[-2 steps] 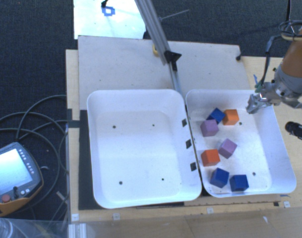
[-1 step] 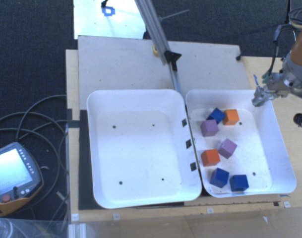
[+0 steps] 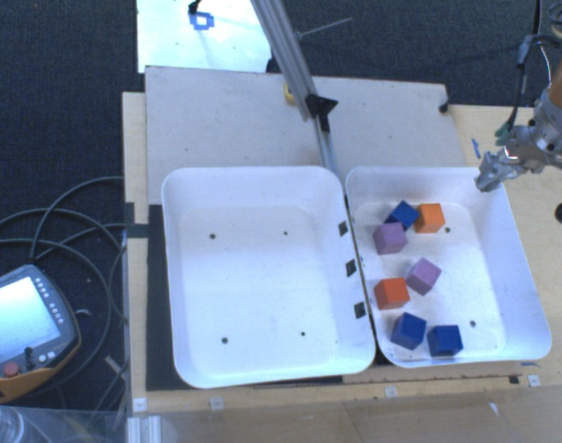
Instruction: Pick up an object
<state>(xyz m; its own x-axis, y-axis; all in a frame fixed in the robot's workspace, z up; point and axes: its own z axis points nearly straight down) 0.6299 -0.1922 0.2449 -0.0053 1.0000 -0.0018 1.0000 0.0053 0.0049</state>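
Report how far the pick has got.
Done: nothing lifted; all six cubes lie in the right bin, among them the orange cube and blue cube at the back. In hand: the gripper sits at that bin's far right corner, apart from every cube. Left: move over a cube, descend, grasp and lift.

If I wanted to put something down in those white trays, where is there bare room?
The left bin has bare floor wall to wall. In the right bin, blocks crowd the middle, from the blue block down to the blue pair; only a strip along its right wall is free, below the gripper.
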